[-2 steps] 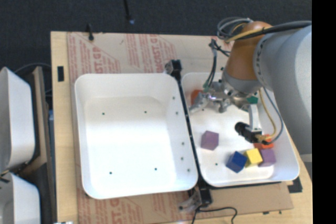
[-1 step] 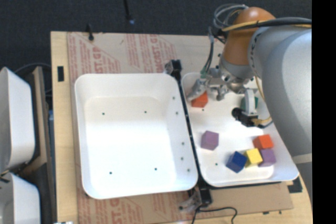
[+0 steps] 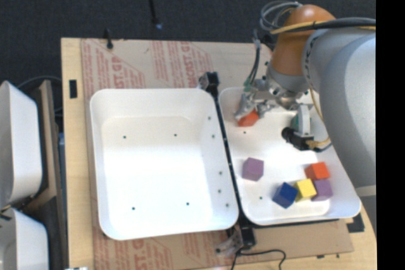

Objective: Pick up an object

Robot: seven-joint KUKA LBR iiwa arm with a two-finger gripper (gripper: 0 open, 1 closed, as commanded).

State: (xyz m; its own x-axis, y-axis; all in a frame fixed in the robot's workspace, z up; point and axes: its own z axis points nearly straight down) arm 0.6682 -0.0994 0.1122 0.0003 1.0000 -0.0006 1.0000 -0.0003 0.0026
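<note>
Dark carpet surrounds the bench, where the gripper [image 3: 250, 112] pinches an orange block [image 3: 249, 119] by its upper edge at the right bin's [image 3: 345, 207] far left corner — so shallow a grip could let it slip out.

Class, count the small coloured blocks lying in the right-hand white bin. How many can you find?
6, all in the right white bin: an orange block at the pincer, a purple cube mid-bin, and a blue, yellow, orange and purple cluster. The arm may hide others.
</note>
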